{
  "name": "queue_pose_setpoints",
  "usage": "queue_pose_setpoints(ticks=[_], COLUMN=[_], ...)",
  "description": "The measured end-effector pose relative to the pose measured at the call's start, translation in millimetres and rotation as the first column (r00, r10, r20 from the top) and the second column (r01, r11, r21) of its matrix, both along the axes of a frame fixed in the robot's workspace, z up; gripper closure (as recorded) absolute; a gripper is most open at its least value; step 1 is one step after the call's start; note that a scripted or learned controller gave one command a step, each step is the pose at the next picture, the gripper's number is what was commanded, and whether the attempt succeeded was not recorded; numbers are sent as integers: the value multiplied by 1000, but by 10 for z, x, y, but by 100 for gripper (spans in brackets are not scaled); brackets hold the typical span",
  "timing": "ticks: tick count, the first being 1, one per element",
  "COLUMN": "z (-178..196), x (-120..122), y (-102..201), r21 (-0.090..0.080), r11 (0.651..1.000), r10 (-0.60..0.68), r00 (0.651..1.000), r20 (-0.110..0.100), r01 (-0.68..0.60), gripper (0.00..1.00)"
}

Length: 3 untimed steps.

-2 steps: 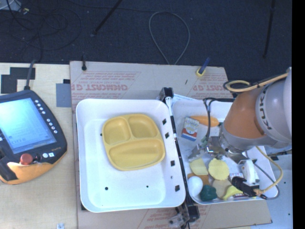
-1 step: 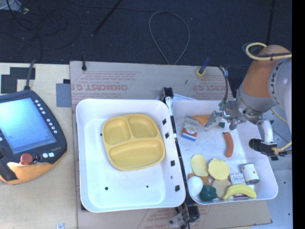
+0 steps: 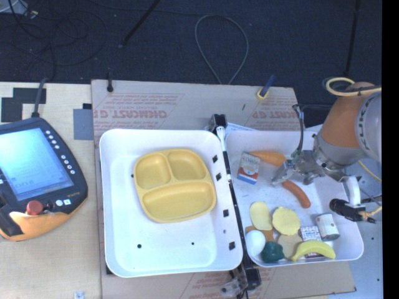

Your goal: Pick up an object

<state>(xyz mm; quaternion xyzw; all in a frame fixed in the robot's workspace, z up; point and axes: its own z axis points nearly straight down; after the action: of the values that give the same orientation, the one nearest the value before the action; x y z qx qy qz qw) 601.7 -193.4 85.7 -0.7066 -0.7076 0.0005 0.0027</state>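
Note:
My gripper (image 3: 293, 175) hangs low over the middle of the right bin (image 3: 355, 245), reaching in from the right. Its fingers stand open, one on each side of the upper end of a red-orange sausage (image 3: 298, 194) that lies slantwise on the bin floor. Nothing is lifted between the fingers. An orange carrot (image 3: 269, 157) and a small white, red and blue carton (image 3: 249, 167) lie just to the gripper's left.
The right bin's front holds two yellow pieces (image 3: 260, 215) (image 3: 286, 220), a white egg (image 3: 254, 238), a teal object (image 3: 272, 251), a banana (image 3: 313, 250), a small box (image 3: 309, 233) and a can (image 3: 326, 225). A yellow divided plate (image 3: 175, 184) lies in the left bin (image 3: 118, 229).

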Motion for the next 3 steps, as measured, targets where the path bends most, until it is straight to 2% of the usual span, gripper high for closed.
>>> queue_pose_setpoints(ticks=[1,2,3], z=[7,74,11], x=[-288,-289,-513], y=[-32,-33,692], r21=[-1,3,-2], r11=[1000,1000,1000], r10=[-1,-1,-1], r00=[1000,1000,1000], r20=[3,-3,3], r01=[1,1,1], gripper=[0,100,100])
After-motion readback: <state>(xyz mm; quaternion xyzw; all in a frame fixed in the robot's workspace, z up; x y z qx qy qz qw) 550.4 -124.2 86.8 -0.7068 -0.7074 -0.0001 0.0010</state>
